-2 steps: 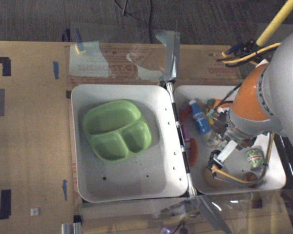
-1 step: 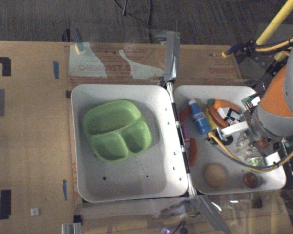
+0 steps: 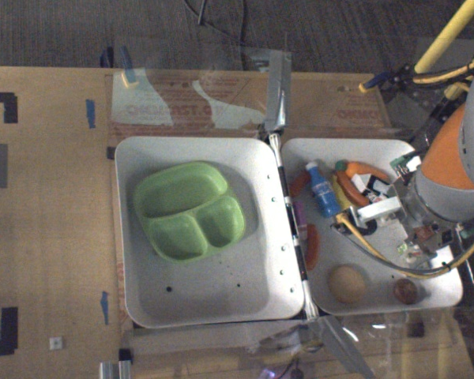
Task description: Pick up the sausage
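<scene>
Looking down on the worktop (image 3: 47, 212), we see two shallow white bins set side by side. The left bin (image 3: 142, 290) carries a green divided tray (image 3: 191, 210), lying towards its far-left part. The right bin (image 3: 379, 305) carries the remaining things. The sausage (image 3: 311, 245), reddish and elongated, lies along the left wall of the right bin, roughly midway down that edge, beside the divider between the bins. A blue bottle (image 3: 322, 189) lies tilted near the far-left corner of this bin, with an orange object (image 3: 355, 181) just beside it towards the far edge. A tan rounded object (image 3: 347, 283) rests near the near edge, and a small dark reddish one (image 3: 406, 291) sits towards the near-right corner. The arm (image 3: 450, 172), grey with an orange band, reaches over the right side of the right bin. The claw (image 3: 417, 239) hangs over that side, well apart from the sausage; we cannot tell how far it is open, nor whether it has hold of anything.
</scene>
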You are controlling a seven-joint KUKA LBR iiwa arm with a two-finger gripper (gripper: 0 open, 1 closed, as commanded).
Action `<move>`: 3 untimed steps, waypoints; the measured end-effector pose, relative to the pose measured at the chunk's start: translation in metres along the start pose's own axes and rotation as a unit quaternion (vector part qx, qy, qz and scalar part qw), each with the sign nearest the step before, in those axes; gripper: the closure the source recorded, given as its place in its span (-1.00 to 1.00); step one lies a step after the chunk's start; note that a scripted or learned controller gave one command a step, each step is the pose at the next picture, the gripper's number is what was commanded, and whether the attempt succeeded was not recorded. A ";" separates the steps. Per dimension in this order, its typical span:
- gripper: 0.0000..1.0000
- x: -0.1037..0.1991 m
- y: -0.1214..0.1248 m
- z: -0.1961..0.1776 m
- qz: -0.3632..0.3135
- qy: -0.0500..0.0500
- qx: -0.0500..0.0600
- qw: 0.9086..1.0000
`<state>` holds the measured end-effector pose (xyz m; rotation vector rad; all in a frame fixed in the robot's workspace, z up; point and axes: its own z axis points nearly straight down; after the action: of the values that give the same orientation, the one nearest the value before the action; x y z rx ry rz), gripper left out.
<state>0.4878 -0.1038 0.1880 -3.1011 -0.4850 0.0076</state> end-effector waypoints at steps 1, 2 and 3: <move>-1.00 0.111 0.044 0.009 0.052 0.001 -0.001 0.999; -1.00 0.111 0.044 0.009 0.052 0.001 0.000 0.999; -1.00 0.075 0.122 0.023 0.029 0.000 0.000 1.000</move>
<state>0.5967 -0.1972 0.1645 -3.1137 -0.3953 0.0073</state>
